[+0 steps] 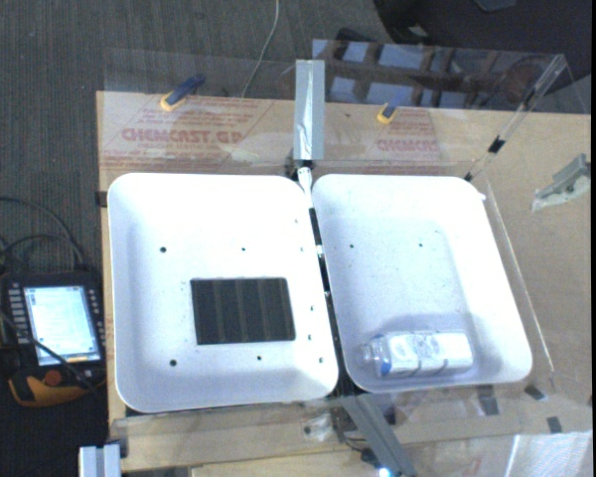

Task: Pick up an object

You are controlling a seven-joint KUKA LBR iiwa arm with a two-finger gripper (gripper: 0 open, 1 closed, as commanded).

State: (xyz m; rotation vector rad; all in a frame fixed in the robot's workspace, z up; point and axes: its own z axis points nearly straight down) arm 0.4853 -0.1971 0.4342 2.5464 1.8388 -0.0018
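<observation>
A clear plastic bottle with a white label [418,353] lies on its side near the front edge of the right bin [417,256]. A dark rectangular ribbed pad [242,310] lies flat in the middle of the left bin [169,227].
The two white bins sit side by side on a wooden bench, with a grey post [309,109] behind their joint. Clear panels stand at the back and right. A teach pendant with a lit screen [58,324] lies on the floor to the left.
</observation>
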